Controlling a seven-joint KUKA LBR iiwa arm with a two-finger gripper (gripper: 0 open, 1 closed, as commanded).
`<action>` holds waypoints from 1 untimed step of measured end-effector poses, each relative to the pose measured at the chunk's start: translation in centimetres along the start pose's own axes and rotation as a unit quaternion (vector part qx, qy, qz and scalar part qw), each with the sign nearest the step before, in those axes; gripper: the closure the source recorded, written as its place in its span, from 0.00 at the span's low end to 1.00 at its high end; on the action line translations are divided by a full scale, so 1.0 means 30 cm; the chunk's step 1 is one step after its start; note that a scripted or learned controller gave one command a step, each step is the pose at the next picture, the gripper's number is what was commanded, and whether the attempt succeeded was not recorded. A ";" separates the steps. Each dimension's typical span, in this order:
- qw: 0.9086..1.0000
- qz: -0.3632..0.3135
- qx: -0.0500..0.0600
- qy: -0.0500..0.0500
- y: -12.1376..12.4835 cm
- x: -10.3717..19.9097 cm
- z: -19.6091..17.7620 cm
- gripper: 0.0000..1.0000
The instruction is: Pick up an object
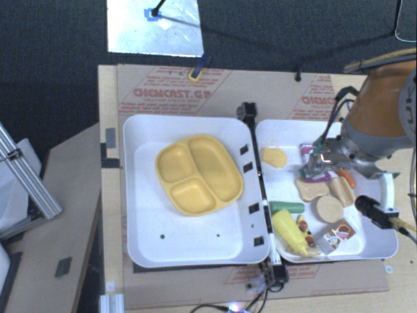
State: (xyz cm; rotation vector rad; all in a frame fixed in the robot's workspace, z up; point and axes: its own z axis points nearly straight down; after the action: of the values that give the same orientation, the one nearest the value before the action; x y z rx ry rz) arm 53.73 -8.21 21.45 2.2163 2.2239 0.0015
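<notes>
My gripper [315,168] hangs low over the back middle of the right bin [384,243]. It is just above a tan toast slice [311,190] and beside a purple packet [305,151]. An orange carrot piece [346,177] and a tan bread roll [341,191] lie just right of it. A round tan disc [329,209], a green piece [287,207], a yellow bottle [290,232], a small printed carton [333,235] and a pale yellow round piece [274,157] also lie in this bin. Nothing is visibly held.
The left bin [140,240] holds a yellow divided plate [199,173]. A black-clipped divider [255,175] runs between the two bins. The grey and orange arm [384,109] covers the right bin's back right corner.
</notes>
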 end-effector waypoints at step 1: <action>1.000 -0.001 0.000 0.000 0.029 0.004 -0.056 1.00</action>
State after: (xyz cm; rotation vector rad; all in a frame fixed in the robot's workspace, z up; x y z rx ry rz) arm 54.59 -8.08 23.12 2.2145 2.2257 0.0030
